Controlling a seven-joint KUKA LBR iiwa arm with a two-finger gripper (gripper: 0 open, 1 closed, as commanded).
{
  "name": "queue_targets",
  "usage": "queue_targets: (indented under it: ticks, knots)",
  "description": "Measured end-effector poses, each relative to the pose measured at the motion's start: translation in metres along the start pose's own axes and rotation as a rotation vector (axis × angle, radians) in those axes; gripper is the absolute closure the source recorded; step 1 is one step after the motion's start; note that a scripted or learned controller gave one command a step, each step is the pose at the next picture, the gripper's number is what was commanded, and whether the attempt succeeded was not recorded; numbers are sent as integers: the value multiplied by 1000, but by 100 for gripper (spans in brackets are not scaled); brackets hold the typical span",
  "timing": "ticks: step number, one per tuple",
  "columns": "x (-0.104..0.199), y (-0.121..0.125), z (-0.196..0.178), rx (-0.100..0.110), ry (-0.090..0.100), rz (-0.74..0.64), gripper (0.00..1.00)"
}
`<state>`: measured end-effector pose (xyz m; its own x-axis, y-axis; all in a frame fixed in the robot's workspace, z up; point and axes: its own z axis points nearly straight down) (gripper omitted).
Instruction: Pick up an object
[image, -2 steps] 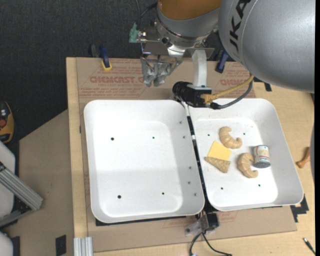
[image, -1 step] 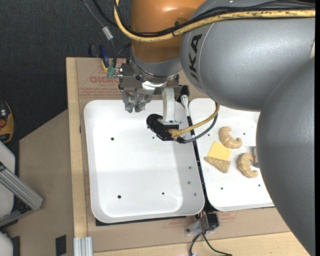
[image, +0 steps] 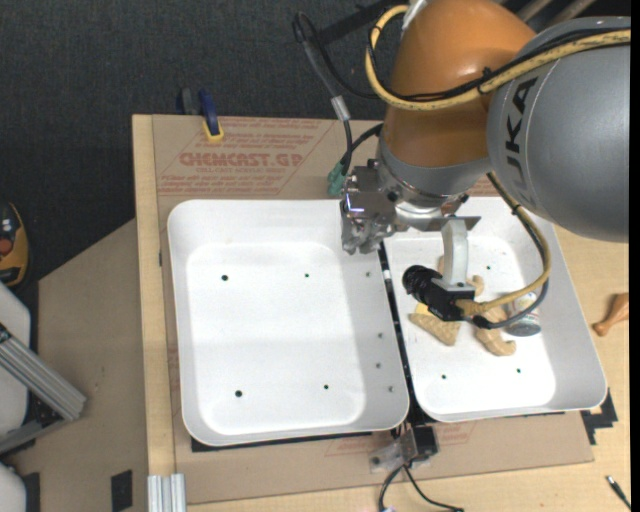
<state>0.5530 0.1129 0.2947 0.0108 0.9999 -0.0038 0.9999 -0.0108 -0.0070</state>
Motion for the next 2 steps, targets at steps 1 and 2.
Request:
queue_targets:
  ticks: [1,2]
  knots:
    - [48,37,-153,-28,10,-16,100]
    - [95,-9,-58,5,2,-17,100]
